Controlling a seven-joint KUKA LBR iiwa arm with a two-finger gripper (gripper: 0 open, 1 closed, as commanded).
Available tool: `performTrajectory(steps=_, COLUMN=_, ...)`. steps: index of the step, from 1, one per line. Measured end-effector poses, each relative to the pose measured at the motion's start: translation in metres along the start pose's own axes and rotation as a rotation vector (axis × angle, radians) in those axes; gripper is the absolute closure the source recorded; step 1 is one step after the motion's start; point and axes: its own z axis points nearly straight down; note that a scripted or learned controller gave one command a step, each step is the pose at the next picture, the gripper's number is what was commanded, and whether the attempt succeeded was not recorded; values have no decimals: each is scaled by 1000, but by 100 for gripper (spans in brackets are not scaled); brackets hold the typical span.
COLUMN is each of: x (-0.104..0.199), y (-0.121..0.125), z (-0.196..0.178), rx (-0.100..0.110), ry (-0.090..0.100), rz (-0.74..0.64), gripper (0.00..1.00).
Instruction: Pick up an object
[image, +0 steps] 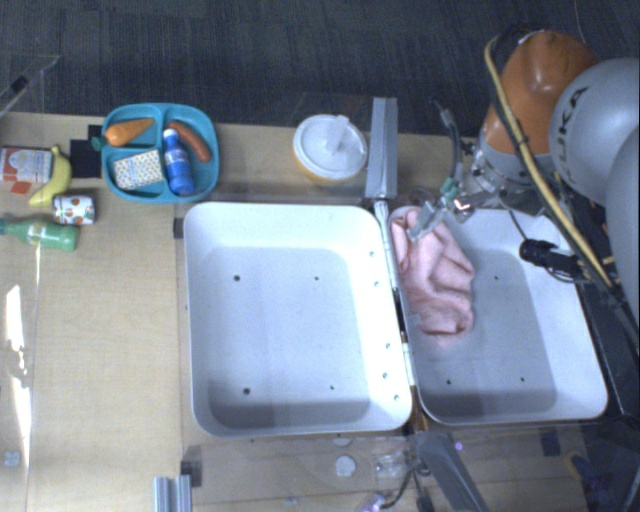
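Observation:
A crumpled pink cloth lies in the right bin, against its left wall near the back. My gripper is low over the cloth's upper end and seems to touch it there. The grey arm with its orange band reaches in from the upper right.
The left bin sits beside the right one. Behind the bins stand a white lidded cup and a grey metal post. On the bench at the left are a blue divided tray with toy food, a banana, a small can and a green bottle.

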Motion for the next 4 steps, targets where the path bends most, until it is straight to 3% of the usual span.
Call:
performTrajectory(steps=1, x=-20, y=-29, z=89, rx=-4, ry=-1, rz=-21, gripper=0)
performTrajectory(steps=2, x=-27, y=-83, z=94, rx=-8, ry=-5, rz=-5, gripper=0)
performTrajectory(steps=3, x=-32, y=-12, z=97, rx=-5, ry=-1, rz=467, gripper=0)
performTrajectory(steps=4, x=-43, y=-25, z=38, rx=-2, ry=-1, rz=78, gripper=0)
